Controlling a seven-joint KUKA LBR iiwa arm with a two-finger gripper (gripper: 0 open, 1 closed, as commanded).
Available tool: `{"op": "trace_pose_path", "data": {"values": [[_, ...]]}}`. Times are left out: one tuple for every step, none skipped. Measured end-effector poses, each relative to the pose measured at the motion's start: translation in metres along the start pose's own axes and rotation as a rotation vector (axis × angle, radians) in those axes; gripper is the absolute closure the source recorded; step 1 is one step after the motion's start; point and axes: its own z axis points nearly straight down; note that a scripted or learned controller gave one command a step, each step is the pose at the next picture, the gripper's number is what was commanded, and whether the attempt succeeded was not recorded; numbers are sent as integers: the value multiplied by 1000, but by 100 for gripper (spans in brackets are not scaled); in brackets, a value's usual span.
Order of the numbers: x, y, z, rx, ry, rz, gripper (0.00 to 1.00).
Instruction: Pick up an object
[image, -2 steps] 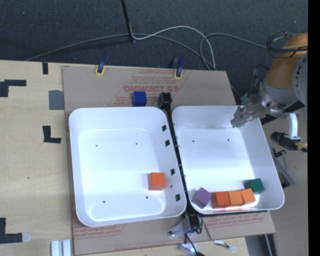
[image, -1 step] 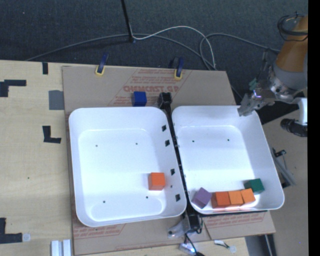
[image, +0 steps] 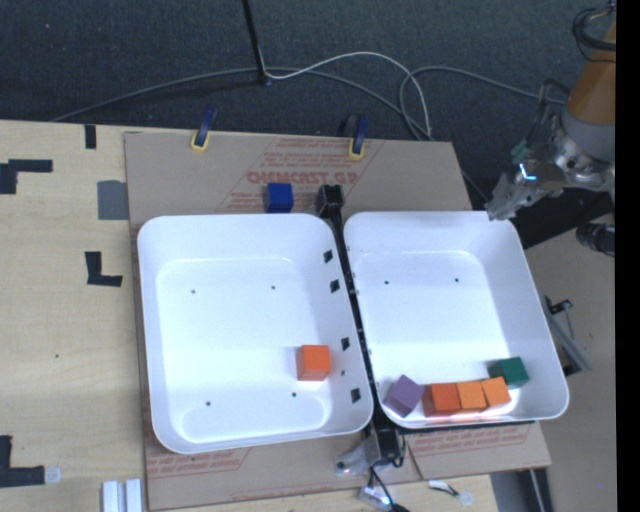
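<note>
Camera view: we log items relative to the right bin (image: 440, 228).
Gripper (image: 503, 203): beyond its far right corner, outside it; whether the fingers are open we cannot tell.
Candidates: purple block (image: 403, 394), two orange blocks (image: 458, 398), green block (image: 511, 371) along its near wall.
Orange cube (image: 314, 361): just left, neighbouring bin (image: 180, 250).

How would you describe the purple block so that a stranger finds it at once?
Look in the right bin, along its near wall. A row of blocks lies there, and the purple block is at its left end, next to the orange blocks; it is the one purple piece.
</note>
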Motion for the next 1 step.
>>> {"op": "trace_pose_path", "data": {"values": [[50, -1, 13, 4, 2, -3, 100]]}}
